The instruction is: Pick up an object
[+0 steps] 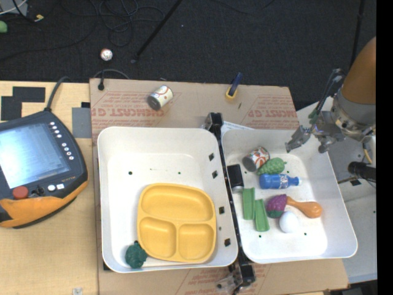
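From the overhead camera, I see my claw [310,137] hanging above the upper right rim of the right bin [334,192], fingers spread and gripping nothing. I judge this the approach step. The toys sit below and to its left: a blue bottle [277,180] nearest, a green fruit [274,165] just beside it (tight cluster). Next I need to descend onto one.

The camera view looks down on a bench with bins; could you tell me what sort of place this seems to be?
Probably a robotics lab set up for grasping trials. A teach pendant lies beside two white bins, toy items such as a small blue bottle fill the right one, and loose cables trail over the dark floor behind.
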You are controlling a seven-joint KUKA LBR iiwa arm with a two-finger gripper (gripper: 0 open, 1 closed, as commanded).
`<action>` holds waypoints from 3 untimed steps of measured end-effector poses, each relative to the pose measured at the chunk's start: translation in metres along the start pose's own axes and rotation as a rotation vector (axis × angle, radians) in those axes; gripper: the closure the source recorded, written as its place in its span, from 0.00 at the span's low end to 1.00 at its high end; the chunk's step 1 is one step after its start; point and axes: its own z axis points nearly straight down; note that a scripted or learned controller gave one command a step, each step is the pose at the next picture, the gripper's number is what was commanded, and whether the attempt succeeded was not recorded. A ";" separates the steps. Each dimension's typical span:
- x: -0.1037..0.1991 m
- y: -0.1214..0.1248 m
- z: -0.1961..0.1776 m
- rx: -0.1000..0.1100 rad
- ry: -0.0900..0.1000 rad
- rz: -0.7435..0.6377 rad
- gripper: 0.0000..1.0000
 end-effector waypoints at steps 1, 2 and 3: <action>0.080 -0.025 0.102 -0.001 -0.001 0.000 0.00; 0.102 -0.054 0.107 -0.016 -0.017 0.009 0.00; 0.103 -0.055 0.099 -0.004 -0.007 0.012 1.00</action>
